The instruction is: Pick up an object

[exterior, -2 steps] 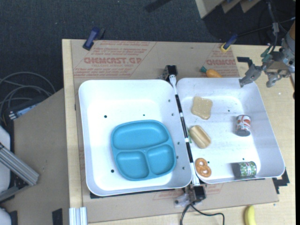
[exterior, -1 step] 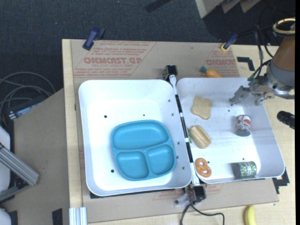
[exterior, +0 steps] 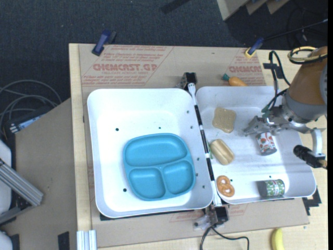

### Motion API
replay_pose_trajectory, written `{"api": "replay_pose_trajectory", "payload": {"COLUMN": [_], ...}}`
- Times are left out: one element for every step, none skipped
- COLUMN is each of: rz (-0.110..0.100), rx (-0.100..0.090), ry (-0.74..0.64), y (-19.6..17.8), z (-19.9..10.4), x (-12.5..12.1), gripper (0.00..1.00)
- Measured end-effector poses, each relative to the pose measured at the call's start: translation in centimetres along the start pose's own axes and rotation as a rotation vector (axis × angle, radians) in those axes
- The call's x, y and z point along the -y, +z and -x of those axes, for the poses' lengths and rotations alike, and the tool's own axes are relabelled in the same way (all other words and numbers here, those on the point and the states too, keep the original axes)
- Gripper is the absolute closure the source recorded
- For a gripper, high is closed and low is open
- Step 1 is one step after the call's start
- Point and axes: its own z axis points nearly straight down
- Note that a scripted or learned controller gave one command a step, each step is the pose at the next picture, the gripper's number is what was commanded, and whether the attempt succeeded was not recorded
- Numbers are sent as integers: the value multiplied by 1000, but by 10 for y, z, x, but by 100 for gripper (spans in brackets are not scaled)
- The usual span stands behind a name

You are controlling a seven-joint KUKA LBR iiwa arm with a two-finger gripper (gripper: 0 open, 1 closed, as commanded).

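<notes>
The right bin point(exterior: 296, 178) holds several objects: a tan bread slice point(exterior: 224, 119), a bread roll point(exterior: 222, 151), a small pretzel point(exterior: 225, 186), a green can point(exterior: 271, 188) lying on its side near the front rim, and a red and white can point(exterior: 266, 143). My gripper point(exterior: 263, 127) hangs at the end of the grey arm with the orange band point(exterior: 308, 85). It sits low in the right bin, just above the top end of the red and white can. The bread slice lies a short way to its left.
The left bin point(exterior: 104, 119) carries a blue divided plate point(exterior: 158, 165). An orange carrot-like piece point(exterior: 235, 80) lies on the board behind the right bin. A banana point(exterior: 277, 239) rests at the front right. Clamps point(exterior: 104, 42) grip the board's far edge.
</notes>
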Motion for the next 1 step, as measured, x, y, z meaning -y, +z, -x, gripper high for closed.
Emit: {"api": "replay_pose_trajectory", "payload": {"rz": [0], "rx": [0], "ry": [0], "y": [0], "z": [-17], "x": [28], "gripper": [0]}}
